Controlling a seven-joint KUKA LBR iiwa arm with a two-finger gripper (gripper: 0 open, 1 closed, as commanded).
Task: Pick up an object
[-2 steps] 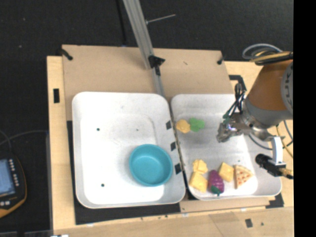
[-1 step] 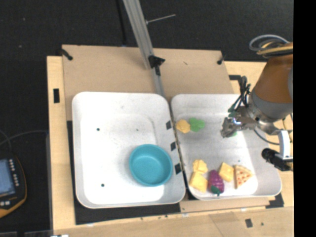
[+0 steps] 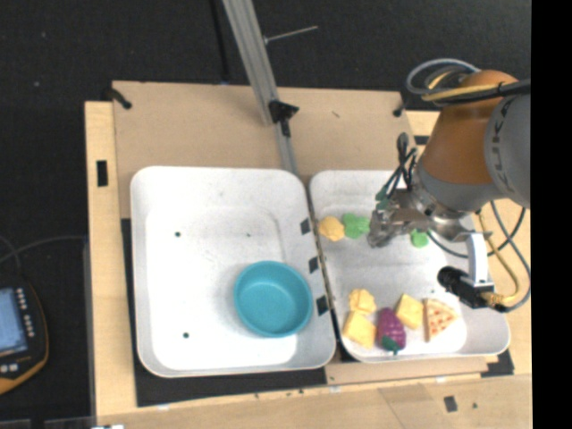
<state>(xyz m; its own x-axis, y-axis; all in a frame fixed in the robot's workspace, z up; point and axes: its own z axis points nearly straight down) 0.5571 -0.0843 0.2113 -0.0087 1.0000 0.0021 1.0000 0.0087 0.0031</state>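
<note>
We judge the pick barely begun. The gripper (image 3: 382, 237) hangs low in the right bin (image 3: 357, 186), just right of the green toy (image 3: 356, 226), itself touching the yellow piece (image 3: 332, 230); nothing visibly held. Whether the hand is spread we cannot tell.

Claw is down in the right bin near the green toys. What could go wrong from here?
1. The claw sits between two small green plastic pieces, so it may close on neither or only nudge one aside.
2. The yellow round toy lies right beside the left green piece, near the right white bin's wall; it could get bumped or wedged there.
</note>
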